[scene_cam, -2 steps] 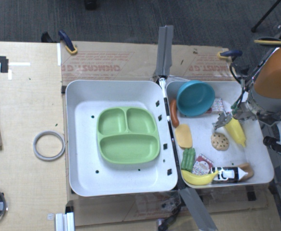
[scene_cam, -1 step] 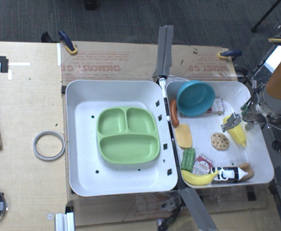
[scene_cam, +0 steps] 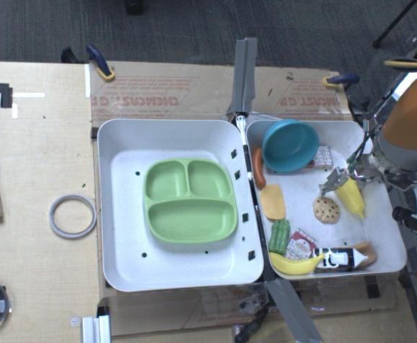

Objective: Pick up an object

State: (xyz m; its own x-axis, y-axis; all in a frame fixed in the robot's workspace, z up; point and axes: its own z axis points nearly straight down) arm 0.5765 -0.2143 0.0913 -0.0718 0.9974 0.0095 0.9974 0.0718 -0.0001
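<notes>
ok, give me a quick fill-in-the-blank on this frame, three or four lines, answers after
1. The green divided plate lies in the ____ bin.
2. The blue bowl sits at the ____ end of the right bin.
3. The gripper hangs next to a ____ toy, with the cookie just below.
4. The banana lies along the bin's ____ edge.

Missing words: left; far; yellow; near

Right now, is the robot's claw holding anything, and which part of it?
It cannot be told. The gripper hangs over the right bin, right beside a yellow toy near the cookie, but a grasp isn't clearly visible.
</notes>
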